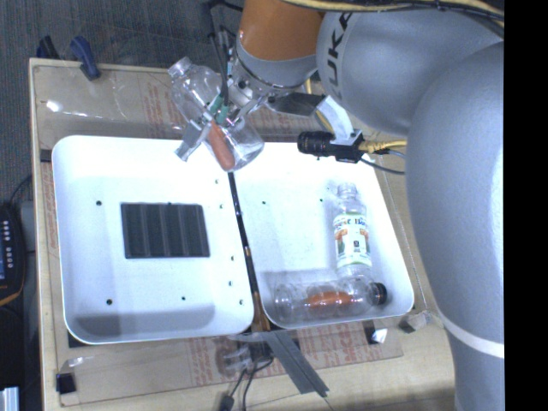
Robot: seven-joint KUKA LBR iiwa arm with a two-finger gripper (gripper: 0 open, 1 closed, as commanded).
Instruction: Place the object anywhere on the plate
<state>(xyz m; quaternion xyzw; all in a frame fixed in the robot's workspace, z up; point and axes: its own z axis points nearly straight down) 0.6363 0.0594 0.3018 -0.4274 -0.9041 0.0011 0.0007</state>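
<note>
- Looks like you're mid-carry: the end effector [214,127] at top centre is pinching a clear bottle [208,110], lifted over the seam between the bins.
- Next you'd swing left and lower it onto the dark plate [164,229] in the left bin [77,169].

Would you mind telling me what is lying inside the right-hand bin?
The right-hand bin holds two clear plastic bottles: one with an orange-and-white label lying lengthwise, another lying along the near wall. The arm covers the bin's far right corner.
</note>
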